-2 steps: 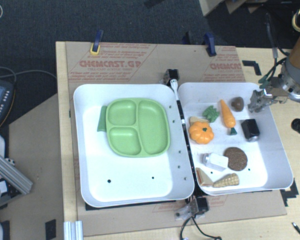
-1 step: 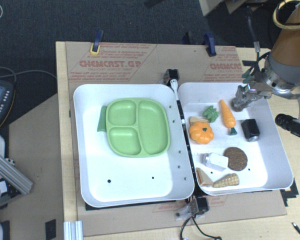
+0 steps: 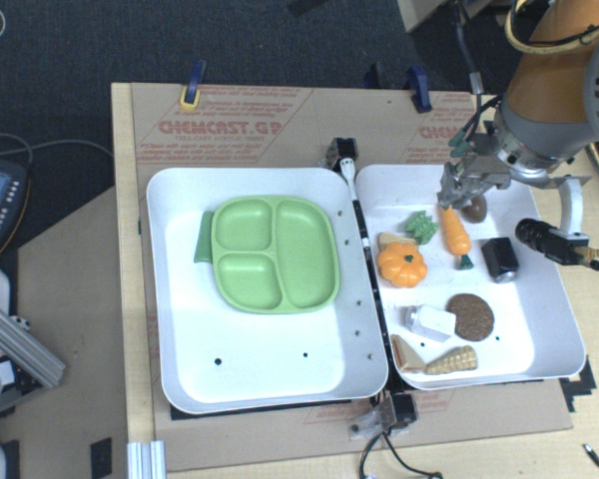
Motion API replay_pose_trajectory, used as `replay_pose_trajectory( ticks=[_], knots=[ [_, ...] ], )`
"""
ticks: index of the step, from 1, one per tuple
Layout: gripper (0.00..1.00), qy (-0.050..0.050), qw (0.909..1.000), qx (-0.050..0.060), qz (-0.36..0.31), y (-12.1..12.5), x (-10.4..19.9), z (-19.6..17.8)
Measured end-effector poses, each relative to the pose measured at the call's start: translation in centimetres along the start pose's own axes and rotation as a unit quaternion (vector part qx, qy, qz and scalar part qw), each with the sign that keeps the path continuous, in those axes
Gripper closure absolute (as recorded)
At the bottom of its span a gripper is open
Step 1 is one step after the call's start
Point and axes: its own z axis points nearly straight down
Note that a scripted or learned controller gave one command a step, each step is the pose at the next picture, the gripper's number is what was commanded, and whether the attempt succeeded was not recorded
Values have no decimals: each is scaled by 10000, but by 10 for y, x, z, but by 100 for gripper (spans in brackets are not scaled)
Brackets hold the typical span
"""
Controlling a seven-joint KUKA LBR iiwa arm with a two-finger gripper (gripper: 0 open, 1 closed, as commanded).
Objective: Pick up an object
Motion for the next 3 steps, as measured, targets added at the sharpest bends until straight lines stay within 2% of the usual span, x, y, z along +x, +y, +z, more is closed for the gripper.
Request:
replay_pose_trajectory(
  ticks=[1,2,3],
  knots=[
    [100,-1,10000,0,-1,4,56,-4],
    [100,0,10000,5,3,15,97,4],
    [100,5,10000,7,-3,20,152,12]
  ],
)
